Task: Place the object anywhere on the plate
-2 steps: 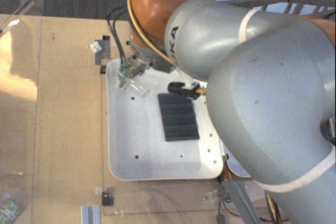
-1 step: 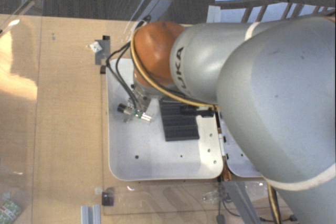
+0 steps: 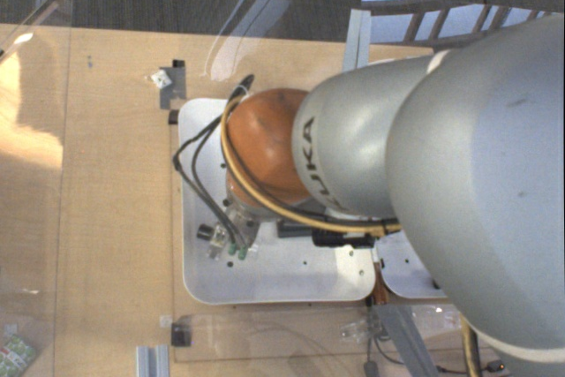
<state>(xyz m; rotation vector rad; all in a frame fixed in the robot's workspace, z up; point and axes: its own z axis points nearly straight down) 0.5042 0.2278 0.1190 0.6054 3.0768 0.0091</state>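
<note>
- You are looking down on a big grey metal arm point(image 3: 441, 181) that reaches in from the right and covers much of the scene.
- On the arm's grey casing you can read dark capital letters running vertically, "UKA"; the start of the word is hidden at the lower end by the cables.
- Below the lettering sits the rounded orange band point(image 3: 265, 146), glossy and dome-like from this angle.
- A yellow cable point(image 3: 256, 190) and several black cables point(image 3: 199, 163) loop around the orange band and run down toward the wrist.
- The pincer point(image 3: 228, 245) hangs low over the left shallow white bin point(image 3: 291, 282), near the bin's left half; small metal parts and a touch of green show there.
- You cannot tell from this angle whether the pincer is released or clenched, since the wrist and cables hide its working end, and nothing can be made out in it.
- The task's object and the plate cannot be picked out here; the arm covers most of the bin floors.
- The right white bin point(image 3: 406, 278) peeks out just beside the left one, under the arm.
- Both bins rest on a pale wooden counter point(image 3: 106, 190), with small black brackets point(image 3: 177, 84) at the left bin's corners.
- A clear plastic panel point(image 3: 53, 146) stands along the counter's left side, catching reflections.
</note>
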